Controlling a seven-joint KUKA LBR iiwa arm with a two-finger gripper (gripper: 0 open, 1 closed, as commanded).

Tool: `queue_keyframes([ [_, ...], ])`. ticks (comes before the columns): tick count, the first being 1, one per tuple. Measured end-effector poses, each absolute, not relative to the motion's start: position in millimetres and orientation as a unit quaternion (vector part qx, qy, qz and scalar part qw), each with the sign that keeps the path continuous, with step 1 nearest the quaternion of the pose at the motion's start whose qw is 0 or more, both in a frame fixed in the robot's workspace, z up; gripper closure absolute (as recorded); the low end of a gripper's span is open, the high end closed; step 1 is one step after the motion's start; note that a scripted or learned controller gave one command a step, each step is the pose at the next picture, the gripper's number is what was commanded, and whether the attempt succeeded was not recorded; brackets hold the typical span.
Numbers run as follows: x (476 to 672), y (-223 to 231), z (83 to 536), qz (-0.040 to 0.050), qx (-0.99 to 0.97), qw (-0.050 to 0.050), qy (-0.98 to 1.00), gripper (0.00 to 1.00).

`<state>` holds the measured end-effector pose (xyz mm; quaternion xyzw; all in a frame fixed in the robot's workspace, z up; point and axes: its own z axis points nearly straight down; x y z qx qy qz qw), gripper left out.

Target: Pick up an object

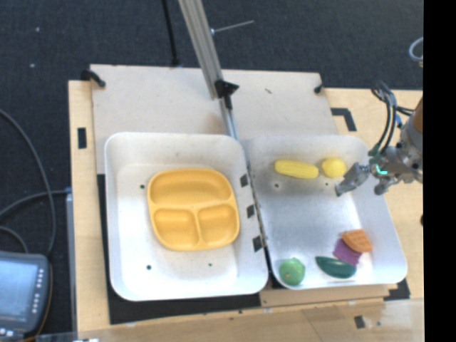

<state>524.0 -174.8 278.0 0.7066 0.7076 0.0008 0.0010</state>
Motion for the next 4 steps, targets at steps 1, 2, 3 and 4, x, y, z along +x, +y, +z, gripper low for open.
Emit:
queue_keyframes([
  [1,514.4,-177,228,-0.0011,0.707,0.000,0.707,0.00],
  [2,514.9,-184,166,-0.0016,0.707,-0.001,0.707,0.00],
  [3,514.0,-182,124,-0.0011,0.708,-0.001,0.707,0.00],
  [4,516.0,-183,138,0.0011,0.710,0.002,0.704,1.00],
])
